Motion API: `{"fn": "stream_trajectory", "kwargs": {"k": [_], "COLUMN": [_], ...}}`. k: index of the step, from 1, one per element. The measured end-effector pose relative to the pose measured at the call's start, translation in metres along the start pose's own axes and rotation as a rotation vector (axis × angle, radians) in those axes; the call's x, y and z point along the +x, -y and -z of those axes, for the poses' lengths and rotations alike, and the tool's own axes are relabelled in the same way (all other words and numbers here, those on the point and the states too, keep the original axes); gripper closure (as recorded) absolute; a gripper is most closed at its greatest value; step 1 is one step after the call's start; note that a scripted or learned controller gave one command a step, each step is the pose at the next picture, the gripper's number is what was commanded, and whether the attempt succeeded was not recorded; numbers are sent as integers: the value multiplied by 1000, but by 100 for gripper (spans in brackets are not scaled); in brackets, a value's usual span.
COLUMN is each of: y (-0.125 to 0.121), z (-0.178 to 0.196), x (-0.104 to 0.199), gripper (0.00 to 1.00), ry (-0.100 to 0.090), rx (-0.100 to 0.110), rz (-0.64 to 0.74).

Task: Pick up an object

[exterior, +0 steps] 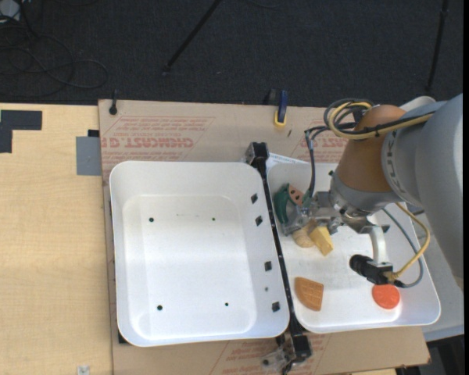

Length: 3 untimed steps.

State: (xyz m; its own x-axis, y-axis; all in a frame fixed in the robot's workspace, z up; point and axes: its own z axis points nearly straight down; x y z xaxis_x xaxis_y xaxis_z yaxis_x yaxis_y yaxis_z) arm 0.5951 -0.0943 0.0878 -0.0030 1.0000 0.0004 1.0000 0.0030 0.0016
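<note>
The pincer [309, 216] is lowered into the right bin [422, 307], near its upper left corner; whether it is wide, narrow or holding anything cannot be told, as the wrist and cabling cover it. Just below it lies one pale yellow block [321, 241], its long axis running from upper left to lower right. One green object [284, 202] lies just to the left of the pincer, close against the divider between the bins. Lower in the same bin lies one orange wedge [310, 293], its broad end toward the right, well apart from the pincer. One red disc [387, 296] rests near the lower right corner, beside a black part of the arm's cabling [371, 268]. The left bin [125, 209] adjoins the right bin along a black clip strip [267, 237]. Both bins, two in total, stand on a cardboard sheet [180, 135] on the table [39, 256]
</note>
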Motion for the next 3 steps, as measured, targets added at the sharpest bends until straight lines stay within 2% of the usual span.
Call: {"fn": "stream_trajectory", "kwargs": {"k": [1, 2, 3], "y": [3, -17, -41], "z": [9, 106, 99], "x": [-2, 78, 101], "gripper": [100, 100, 100], "ry": [-1, -2, -1], "rx": [7, -5, 3], "rz": [-4, 5, 0]}}
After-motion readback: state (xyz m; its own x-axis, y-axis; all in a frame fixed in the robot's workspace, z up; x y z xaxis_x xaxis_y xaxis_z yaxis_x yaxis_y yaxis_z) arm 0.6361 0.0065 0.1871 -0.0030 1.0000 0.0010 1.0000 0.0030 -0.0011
